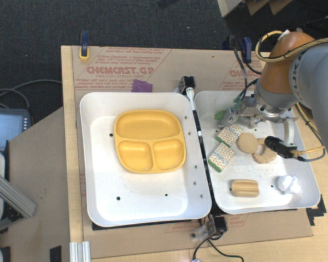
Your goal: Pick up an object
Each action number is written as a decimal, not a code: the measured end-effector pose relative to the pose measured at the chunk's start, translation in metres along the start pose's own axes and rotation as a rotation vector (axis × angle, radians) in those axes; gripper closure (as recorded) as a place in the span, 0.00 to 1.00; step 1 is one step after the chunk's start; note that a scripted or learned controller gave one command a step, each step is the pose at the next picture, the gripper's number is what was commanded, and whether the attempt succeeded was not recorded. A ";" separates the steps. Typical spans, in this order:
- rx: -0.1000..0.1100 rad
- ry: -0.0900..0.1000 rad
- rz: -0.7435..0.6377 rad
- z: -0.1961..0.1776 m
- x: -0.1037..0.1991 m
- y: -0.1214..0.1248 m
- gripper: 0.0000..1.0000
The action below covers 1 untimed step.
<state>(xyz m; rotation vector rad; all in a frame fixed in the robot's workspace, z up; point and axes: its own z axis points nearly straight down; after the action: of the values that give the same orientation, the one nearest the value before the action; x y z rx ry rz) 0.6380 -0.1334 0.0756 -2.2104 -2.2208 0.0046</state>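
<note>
The gripper [241, 115] hangs at the right bin's [306, 198] eleven o'clock; I cannot tell its jaw state. Patterned packets [224, 149] lie just below, tan lumps [254, 146] at centre, a bread roll [245, 188] toward six o'clock, crumpled paper [286, 184] toward four. The yellow tray [150, 140] fills the left bin [98, 190].

The scene is evenly and brightly lit from overhead, with no hard shadows. The two white bins [93, 162] are the brightest areas and verge on overexposure, with a mild sheen along their rims. The yellow tray [150, 141] shows soft highlights on its ridges and faint shading in its compartments. The dark floor [98, 10] around the desk [120, 64] stays dim and grainy. Focus is fair but fine detail is soft, and the arm [306, 64] at the right looks slightly blurred.
</note>
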 end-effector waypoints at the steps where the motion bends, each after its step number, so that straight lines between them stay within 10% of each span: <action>1: -0.013 -0.005 0.003 -0.010 0.005 0.030 0.00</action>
<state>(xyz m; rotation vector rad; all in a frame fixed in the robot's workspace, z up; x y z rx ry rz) 0.6681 -0.1279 0.0853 -2.2223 -2.2266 -0.0037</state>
